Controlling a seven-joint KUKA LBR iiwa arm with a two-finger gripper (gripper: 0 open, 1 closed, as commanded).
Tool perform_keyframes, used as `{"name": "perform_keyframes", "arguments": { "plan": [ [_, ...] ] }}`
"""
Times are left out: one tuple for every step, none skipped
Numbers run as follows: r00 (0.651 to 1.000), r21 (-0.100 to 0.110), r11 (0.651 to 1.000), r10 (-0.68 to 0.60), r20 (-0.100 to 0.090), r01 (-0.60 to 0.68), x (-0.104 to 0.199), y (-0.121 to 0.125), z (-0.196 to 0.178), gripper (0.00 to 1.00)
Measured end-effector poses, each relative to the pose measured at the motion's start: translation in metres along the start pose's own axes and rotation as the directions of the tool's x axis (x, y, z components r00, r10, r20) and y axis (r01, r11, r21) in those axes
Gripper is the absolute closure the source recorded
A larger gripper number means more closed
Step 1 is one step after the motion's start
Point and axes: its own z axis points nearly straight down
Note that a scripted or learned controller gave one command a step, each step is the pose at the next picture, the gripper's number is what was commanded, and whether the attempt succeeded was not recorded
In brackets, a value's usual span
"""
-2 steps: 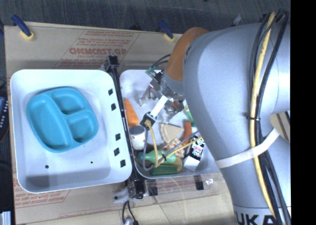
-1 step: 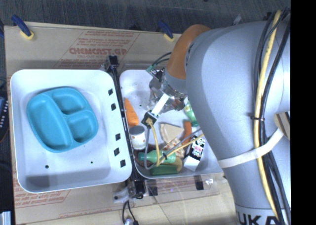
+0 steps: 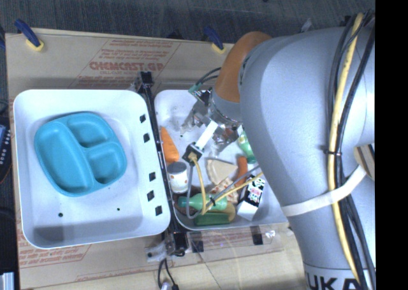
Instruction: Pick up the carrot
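You will find the carrot point(image 3: 169, 146) in the right bin point(image 3: 167, 101), lying against that bin's left wall, a little above the middle of the frame. Its long axis runs nearly up and down the picture, tilted slightly, with the upper end leaning toward the left and the lower end toward the right. The upper end looks narrower, the lower end broader, and the lower end sits just above a small white cup point(image 3: 178, 176) with a dark inside.

The claw point(image 3: 205, 130) is down in the same bin, right of the carrot and near it, at the end of the grey arm point(image 3: 299, 142) with its orange band point(image 3: 236, 69). You cannot tell from this view whether it is released or clenched, as the wrist hardware and clutter hide the tips. Nothing shows the carrot within it; the carrot lies apart from it, to its left.

Below the claw the bin is crowded: a green bottle point(image 3: 207, 209) lying along the lower edge, a second orange piece point(image 3: 241, 166) further right, and a small black and white box point(image 3: 254, 192).

The left bin point(image 3: 83, 228) holds a blue divided tray point(image 3: 80, 152) in its upper half. Both bins rest on a cardboard-covered surface point(image 3: 121, 59).
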Motion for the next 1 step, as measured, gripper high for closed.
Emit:
{"name": "perform_keyframes", "arguments": {
  "plan": [
    [1.0, 0.001, 1.0, -0.009, 0.001, 0.009, 0.0007, -0.0002, -0.01, 1.0]
  ]
}}
